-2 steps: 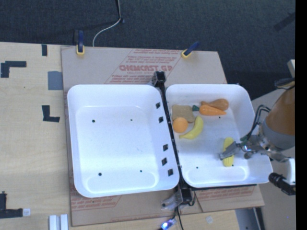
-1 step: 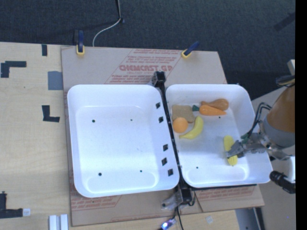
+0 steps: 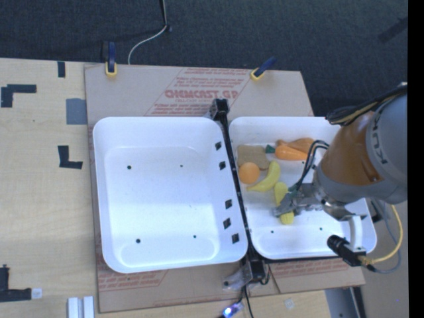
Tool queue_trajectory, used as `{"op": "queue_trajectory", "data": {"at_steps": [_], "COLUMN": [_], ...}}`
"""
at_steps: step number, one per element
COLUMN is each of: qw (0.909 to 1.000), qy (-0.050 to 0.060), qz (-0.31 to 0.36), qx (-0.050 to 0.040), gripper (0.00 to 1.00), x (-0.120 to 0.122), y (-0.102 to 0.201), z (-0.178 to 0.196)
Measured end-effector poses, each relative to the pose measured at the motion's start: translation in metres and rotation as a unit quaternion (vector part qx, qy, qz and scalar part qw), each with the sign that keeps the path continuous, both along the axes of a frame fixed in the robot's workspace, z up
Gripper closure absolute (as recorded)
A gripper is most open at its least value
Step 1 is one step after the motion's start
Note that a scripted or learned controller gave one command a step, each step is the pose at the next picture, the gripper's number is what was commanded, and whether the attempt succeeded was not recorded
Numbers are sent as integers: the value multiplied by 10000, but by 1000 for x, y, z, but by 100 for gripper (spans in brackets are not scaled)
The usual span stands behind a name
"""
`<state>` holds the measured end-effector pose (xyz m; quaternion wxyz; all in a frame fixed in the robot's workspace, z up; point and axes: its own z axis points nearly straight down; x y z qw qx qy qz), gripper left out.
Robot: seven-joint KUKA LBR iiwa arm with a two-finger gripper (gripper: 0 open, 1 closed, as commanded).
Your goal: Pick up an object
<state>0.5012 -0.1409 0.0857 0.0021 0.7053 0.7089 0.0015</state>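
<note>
- Camera view: arm [image 3: 361, 158] reaches into right bin [image 3: 305, 244] on the desk.
- Gripper [image 3: 286, 209] low over a small yellow piece [image 3: 283, 204]; jaws' state: cannot tell.
- Just left of it: banana [image 3: 267, 177], orange ball [image 3: 249, 173], carrot [image 3: 295, 149].
- Left bin [image 3: 159, 191] beside it.

Arm: I saw the grey KUKA arm with its orange band [image 3: 351, 158] reaching in from the right, over the right shallow white plastic bin [image 3: 301, 247].
Gripper: the two-finger gripper [image 3: 286, 208] sat low among the toys, touching a small yellow-green plastic piece [image 3: 283, 201].
Nearby items: a round orange ball [image 3: 249, 173], a curved yellow banana [image 3: 267, 177], an orange carrot-shaped toy [image 3: 295, 150].
Left bin: the left shallow white plastic bin [image 3: 159, 191] lay alongside.
</note>
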Motion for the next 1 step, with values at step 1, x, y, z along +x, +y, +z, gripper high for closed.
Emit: {"op": "queue_trajectory", "data": {"at_steps": [1], "qw": [10000], "qy": [-32], "qz": [35], "qx": [18], "gripper": [100], "x": [42], "y": [82], "z": [105]}}
